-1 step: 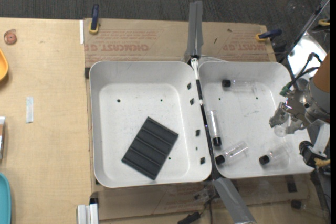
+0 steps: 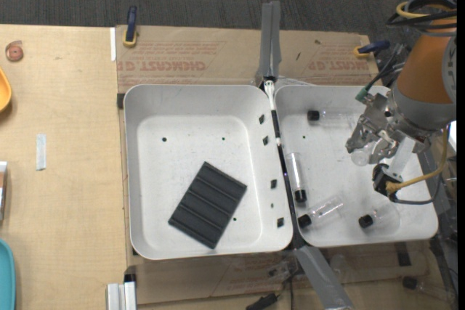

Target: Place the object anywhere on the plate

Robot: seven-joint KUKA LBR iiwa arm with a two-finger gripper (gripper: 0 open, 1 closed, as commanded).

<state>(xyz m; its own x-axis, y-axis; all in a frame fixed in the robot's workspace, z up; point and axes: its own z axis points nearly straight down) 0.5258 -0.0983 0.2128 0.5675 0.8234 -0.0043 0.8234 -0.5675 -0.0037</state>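
Observation:
A black ridged plate lies flat and askew in the left bin, toward its front. Several clear vials with black caps lie in the right bin: one near the back, one along the left wall, one at the front left and one at the front right. My gripper hangs over the right side of the right bin, far from the plate. A clear glassy shape shows at its tip; whether it is gripped is unclear.
The divider between the bins carries small black clips. Cardboard lies behind the bins with clamps at its corners. A yellow cable loops off the wrist. A wooden bench lies to the left.

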